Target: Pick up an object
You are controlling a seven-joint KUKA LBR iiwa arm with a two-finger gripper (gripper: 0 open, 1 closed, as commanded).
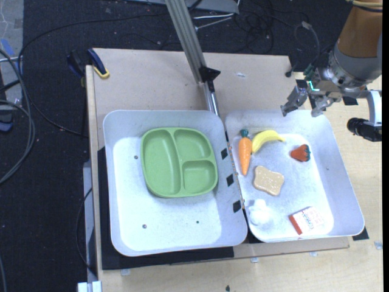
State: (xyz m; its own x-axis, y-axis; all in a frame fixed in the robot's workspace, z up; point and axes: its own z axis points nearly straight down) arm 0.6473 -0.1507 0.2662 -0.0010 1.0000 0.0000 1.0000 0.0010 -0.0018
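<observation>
Nearest me a red-and-white packet (pixel 309 219) lies in the right bin (pixel 344 181) with toast (pixel 268 180), carrot (pixel 244 155), banana (pixel 267 139) and strawberry (pixel 300 153), so the gripper (pixel 307 99), fingers spread and empty above the far rim, should drop squarely over one well-separated piece.

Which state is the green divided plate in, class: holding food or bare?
Bare: the green plate shows three unfilled compartments in the left bin.
</observation>
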